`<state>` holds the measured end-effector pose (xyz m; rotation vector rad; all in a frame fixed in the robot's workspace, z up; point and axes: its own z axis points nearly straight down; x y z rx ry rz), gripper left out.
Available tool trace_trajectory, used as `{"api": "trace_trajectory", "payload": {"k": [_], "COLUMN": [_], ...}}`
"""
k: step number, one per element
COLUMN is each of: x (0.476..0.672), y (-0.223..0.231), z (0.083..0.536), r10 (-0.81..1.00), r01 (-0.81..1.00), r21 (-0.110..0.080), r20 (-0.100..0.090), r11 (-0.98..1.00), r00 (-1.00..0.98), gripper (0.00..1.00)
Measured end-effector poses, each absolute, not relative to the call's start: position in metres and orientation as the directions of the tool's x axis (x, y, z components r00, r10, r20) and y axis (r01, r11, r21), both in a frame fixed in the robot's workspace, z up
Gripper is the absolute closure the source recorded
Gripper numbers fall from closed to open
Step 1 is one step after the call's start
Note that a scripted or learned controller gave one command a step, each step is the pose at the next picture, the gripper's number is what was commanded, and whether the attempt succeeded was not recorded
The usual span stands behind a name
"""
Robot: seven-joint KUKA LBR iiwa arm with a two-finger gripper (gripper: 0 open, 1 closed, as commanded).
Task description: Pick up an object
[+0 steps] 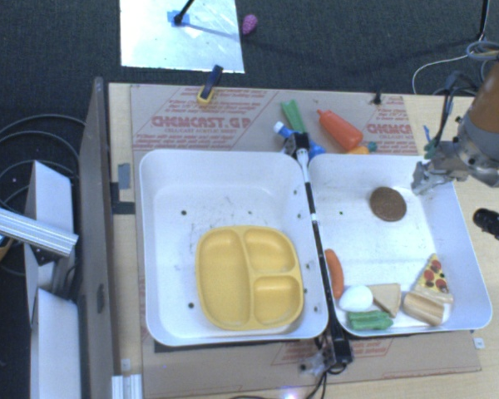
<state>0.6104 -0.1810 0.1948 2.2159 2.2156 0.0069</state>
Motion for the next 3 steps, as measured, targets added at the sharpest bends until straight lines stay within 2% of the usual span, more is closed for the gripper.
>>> {"api": "trace_trajectory", "payload": {"k": [1, 2, 3], "x": [0.610, 0.619, 0.620], "y": [-0.180, -0.169, -0.167], "z": [0.190, 0.142, 0.091], "r10": [1.000, 1.000, 1.000], "r01": [1.000, 1.000, 1.000], "r21": [0.003, 0.000, 0.000], "r20": [-0.001, -0.001, -0.001], "r11": [0.001, 0.004, 0.005], "r00": [-0.001, -0.004, -0.005], "gripper": [0.00, 0.00, 0.00]}}
